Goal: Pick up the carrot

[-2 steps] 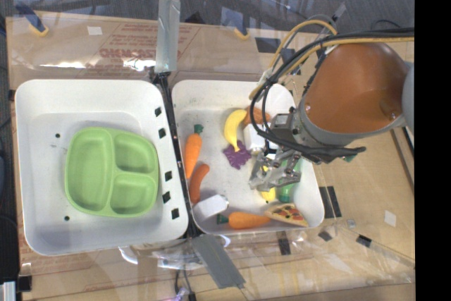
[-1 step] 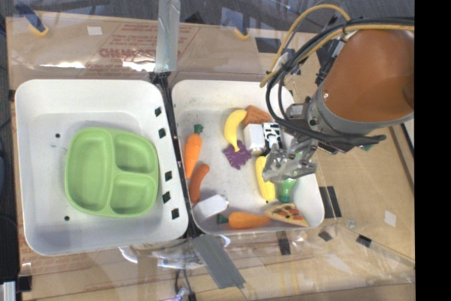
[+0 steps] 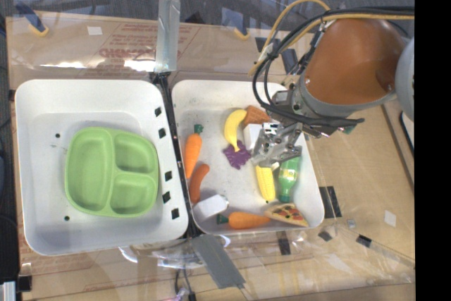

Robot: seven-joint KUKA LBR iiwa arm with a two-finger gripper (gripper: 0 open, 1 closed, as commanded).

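Gripper (image 3: 276, 144) hovers right of centre, grip state unclear; carrot (image 3: 192, 153) lies untouched at centre, pickup not begun.

2 white bins sit side by side on the bench. The left bin (image 3: 35, 173) holds a green divided plate (image 3: 111, 171). The right bin (image 3: 211, 91) is crowded with toy food: a carrot (image 3: 192, 151) near its left wall, a sausage (image 3: 198, 180) just below it, a second carrot (image 3: 246, 220) along the near edge beside a pizza slice (image 3: 287, 213), a banana (image 3: 234, 127), purple grapes (image 3: 238, 155), a corn cob (image 3: 266, 182) and a green bottle (image 3: 287, 178). The gripper (image 3: 276, 144) hangs over the corn and bottle
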